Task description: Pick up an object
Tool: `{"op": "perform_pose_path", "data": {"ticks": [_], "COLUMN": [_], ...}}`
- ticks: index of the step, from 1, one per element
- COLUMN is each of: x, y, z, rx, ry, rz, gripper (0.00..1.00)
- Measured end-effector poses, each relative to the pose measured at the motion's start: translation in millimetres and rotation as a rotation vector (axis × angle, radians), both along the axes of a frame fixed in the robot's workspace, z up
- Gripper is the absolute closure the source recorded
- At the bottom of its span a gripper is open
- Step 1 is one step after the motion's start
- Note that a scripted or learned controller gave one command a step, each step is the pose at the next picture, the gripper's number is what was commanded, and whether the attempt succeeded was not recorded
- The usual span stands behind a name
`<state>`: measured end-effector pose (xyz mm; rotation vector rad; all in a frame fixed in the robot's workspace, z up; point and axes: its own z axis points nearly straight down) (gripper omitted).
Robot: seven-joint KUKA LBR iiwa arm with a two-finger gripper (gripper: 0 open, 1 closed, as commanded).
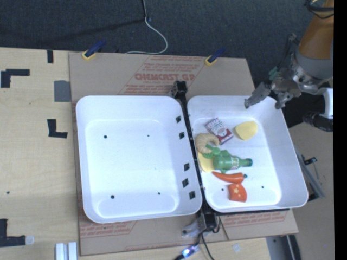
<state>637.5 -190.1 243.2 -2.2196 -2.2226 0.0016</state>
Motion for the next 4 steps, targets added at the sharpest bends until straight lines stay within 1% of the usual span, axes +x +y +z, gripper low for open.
{"op": "perform_pose_path", "data": {"ticks": [1, 2, 3, 4], "x": [0, -2, 31, 32], "y": [0, 59, 86, 140], "z": [10, -124, 37, 121], "rx": [0.000, 0.004, -0.002, 0.001], "ry": [0.000, 0.011, -0.020, -0.010], "rz": [0.001, 0.004, 0.005, 0.006], "gripper": [1.00, 1.00, 1.00, 1.00]}}
